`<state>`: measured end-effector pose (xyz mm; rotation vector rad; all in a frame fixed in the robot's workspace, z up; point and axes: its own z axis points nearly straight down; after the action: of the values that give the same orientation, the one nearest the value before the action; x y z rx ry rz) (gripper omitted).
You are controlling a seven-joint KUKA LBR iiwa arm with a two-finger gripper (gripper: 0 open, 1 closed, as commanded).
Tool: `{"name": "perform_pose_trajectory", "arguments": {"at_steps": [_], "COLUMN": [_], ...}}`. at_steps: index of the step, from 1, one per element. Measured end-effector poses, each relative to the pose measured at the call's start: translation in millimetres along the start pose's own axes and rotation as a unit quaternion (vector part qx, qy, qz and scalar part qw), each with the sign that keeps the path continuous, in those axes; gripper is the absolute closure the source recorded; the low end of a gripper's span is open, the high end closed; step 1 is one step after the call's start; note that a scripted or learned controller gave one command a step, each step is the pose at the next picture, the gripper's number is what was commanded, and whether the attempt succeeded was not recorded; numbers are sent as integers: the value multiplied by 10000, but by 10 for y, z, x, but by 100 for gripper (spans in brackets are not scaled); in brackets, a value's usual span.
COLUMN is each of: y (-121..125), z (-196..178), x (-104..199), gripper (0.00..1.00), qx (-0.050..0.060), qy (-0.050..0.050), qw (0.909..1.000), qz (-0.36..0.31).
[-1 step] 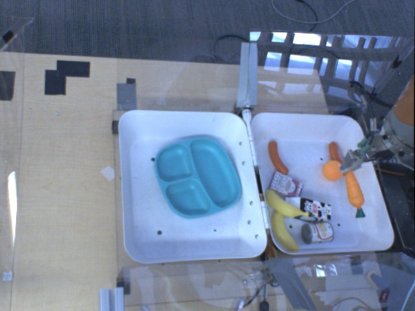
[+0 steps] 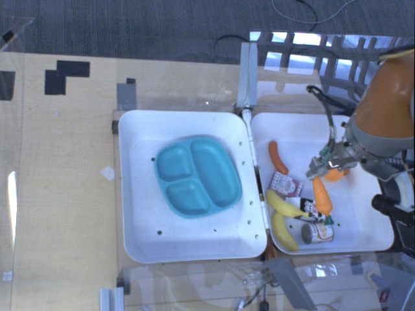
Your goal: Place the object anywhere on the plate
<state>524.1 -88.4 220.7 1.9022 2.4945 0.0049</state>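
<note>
Camera view: pale wood bench (image 2: 58, 173), two white bins (image 2: 136, 238), grey carpet (image 2: 130, 11) behind.

Legible text, my view: none; the small packet (image 2: 285, 185) and the can (image 2: 319, 232) beside the bananas (image 2: 283, 214) carry printing too blurred to read.

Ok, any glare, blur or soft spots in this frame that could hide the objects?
Camera view: lighting even, blue plate sharp; bright reflections sit on the metal frame behind the right bin; the gripper looks slightly soft against an orange object.
</note>
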Motion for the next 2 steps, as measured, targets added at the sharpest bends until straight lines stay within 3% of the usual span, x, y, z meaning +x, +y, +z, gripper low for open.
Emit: {"name": "perform_pose_trajectory", "arguments": {"at_steps": [1, 2], "y": [255, 637], "z": [-154, 11], "x": [776, 1502], "gripper": [100, 100], "qx": [-8, -1], "qy": [-1, 6], "qw": [10000, 9931], "qz": [37, -1174]}}
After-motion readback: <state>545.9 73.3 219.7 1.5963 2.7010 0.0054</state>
